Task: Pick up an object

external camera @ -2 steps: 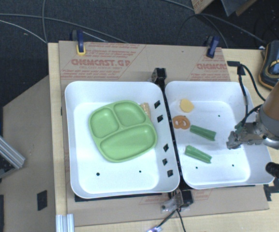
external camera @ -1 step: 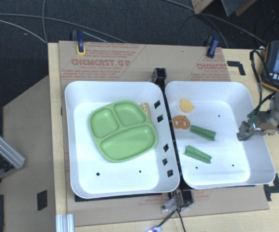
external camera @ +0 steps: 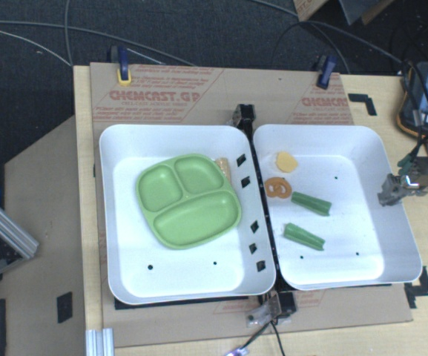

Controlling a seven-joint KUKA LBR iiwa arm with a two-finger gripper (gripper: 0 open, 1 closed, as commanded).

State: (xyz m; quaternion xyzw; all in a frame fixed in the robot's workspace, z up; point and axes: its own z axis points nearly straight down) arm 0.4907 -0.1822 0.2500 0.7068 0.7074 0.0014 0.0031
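The right bin (external camera: 362, 143) holds a round yellow piece (external camera: 286, 162) near its back left. Just in front of that lies a brown ring-shaped piece (external camera: 277, 188). One green stick (external camera: 311, 204) lies to the right of the ring, and a second green stick (external camera: 303, 236) lies nearer the front. In the left bin (external camera: 124, 199) a light green divided plate (external camera: 188, 200) lies flat, with a small tan object (external camera: 222, 167) at its back right edge.
A black divider with clips (external camera: 257, 199) runs between the two bins. A small grey metal fitting with wires (external camera: 399, 188) sits at the right bin's right rim. Cardboard (external camera: 162, 87) lies under the bins, held by clamps (external camera: 123, 64) at the back.
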